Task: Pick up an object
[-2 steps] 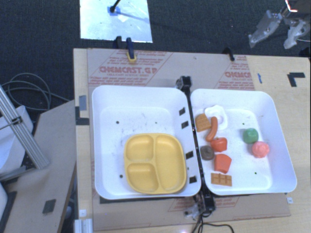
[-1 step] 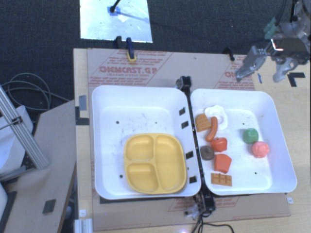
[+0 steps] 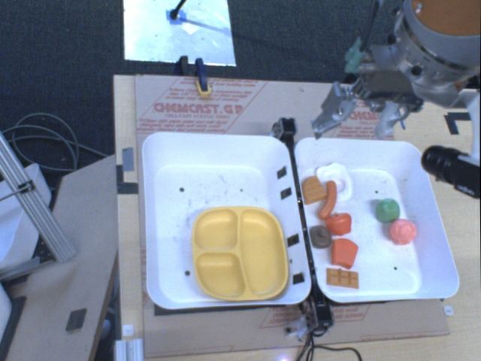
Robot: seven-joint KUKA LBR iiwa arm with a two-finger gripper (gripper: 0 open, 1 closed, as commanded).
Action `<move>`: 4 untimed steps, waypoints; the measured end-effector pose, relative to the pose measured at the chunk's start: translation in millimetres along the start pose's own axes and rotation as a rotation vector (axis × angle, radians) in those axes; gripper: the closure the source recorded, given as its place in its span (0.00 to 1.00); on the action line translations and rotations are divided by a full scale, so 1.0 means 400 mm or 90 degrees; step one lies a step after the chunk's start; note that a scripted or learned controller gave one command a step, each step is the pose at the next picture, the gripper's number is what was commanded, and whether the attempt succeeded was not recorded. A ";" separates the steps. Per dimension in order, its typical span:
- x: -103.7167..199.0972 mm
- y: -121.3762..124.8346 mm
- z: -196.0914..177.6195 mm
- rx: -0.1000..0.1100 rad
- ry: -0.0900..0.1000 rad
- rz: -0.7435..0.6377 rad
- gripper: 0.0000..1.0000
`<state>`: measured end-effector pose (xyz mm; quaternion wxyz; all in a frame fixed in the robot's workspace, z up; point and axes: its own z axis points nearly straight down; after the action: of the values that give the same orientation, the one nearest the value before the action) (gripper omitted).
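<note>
Camera view: two white bins; left bin (image 3: 225, 145) holds one yellow divided tray (image 3: 240, 252), right bin (image 3: 406, 277) eight toy foods; gripper (image 3: 353, 122) fingers apart, holding nothing.

arm: seen at upper right, grey, orange band at top | wrist: angled down to the left | gripper (image 3: 353, 119): held aloft, two fingers spread apart, nothing seen between them

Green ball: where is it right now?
The green ball lies in the right bin, toward its right side, just up-left of the pink ball and right of the red pepper.
</note>
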<state>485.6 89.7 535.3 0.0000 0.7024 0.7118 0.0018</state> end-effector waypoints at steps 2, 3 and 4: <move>0.359 0.185 0.005 0.001 0.000 0.002 0.00; 0.363 -0.001 0.000 0.001 0.000 0.003 0.00; 0.361 0.006 0.001 0.001 -0.001 0.006 0.00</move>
<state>486.2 234.2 535.1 0.0001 0.7056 0.7086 0.0009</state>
